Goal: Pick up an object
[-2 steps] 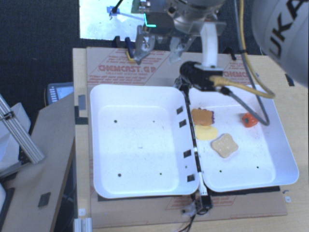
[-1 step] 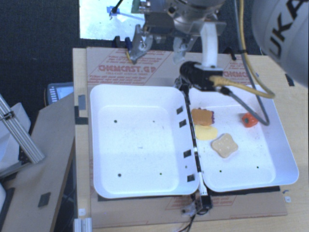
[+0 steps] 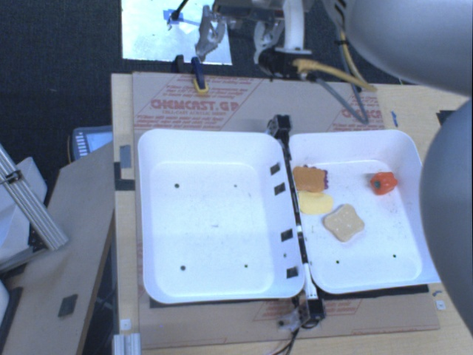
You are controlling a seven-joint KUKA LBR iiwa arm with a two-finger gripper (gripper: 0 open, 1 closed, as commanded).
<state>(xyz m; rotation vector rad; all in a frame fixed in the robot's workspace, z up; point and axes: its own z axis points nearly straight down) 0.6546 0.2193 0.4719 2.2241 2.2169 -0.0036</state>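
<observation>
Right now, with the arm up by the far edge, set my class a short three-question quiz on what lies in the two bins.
1. True or false: the orange-red piece lies in the left bin.
2. Which item sits nearest the divider between the bins? A) the toast-shaped piece B) the orange block with a purple edge C) the orange-red piece
3. Fill in: the flat yellow piece lies between the orange block and the ____.

Key
1. False: it lies in the right bin.
2. B
3. toast-shaped piece
</observation>
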